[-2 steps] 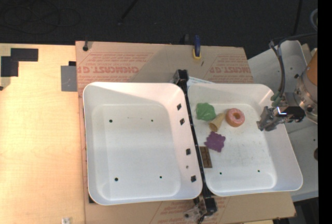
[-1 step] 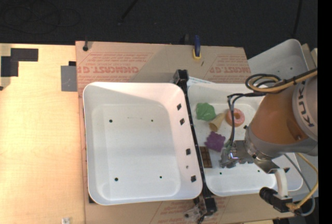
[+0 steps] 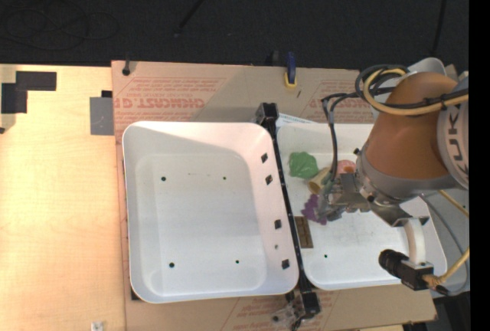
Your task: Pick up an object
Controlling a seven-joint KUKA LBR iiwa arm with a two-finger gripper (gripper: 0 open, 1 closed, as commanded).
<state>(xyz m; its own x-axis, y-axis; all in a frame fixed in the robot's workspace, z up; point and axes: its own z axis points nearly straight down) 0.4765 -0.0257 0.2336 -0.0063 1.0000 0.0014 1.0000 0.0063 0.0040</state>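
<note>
Down in the right bin [image 3: 360,276], jaws [image 3: 331,199] low over a purple object [image 3: 313,208] just left of and touching them. State of jaws impossible to tell. Green object [image 3: 303,165] farther back, tan piece [image 3: 317,184] between. Left bin [image 3: 199,207] beside.

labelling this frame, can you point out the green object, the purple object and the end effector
green object [image 3: 303,165], camera view, middle of its top surface
purple object [image 3: 312,208], camera view, its visible left part
end effector [image 3: 331,199], camera view, at its tip above the right bin
</note>
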